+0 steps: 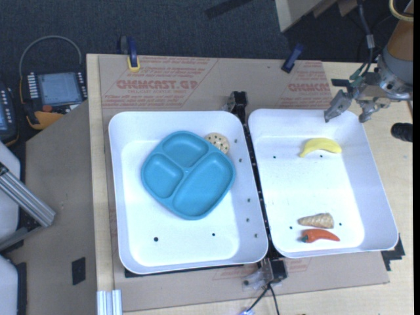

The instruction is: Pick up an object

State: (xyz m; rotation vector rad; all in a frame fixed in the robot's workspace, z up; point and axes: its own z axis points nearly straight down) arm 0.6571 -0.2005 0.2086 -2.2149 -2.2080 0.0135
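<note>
Here, in the camera view, two shallow white bins sit side by side on a cardboard-covered bench. The left bin [131, 241] holds a blue divided plate [188, 174] lying flat in its middle, tilted a little in plan. A round speckled cookie [217, 141] peeks out at the plate's far right edge, touching it and partly tucked under its rim.

The right bin [367, 195] holds three small things. A yellow banana [321, 147] lies near the far wall, curved side up. At the near end, well apart from the banana, a pale beige root-shaped piece [317, 221] lies just beyond a red-orange chili pepper [321, 236], the two almost touching.

The gripper [350, 109] hangs over the far right corner of the right bin, above its rim and beyond the banana, to its right. Its two fingers [335, 107] are spread apart with nothing between them. The grey arm reaches in from the upper right.

On the floor to the far left lies a handheld control pendant [58, 87] with a looped cable.
</note>
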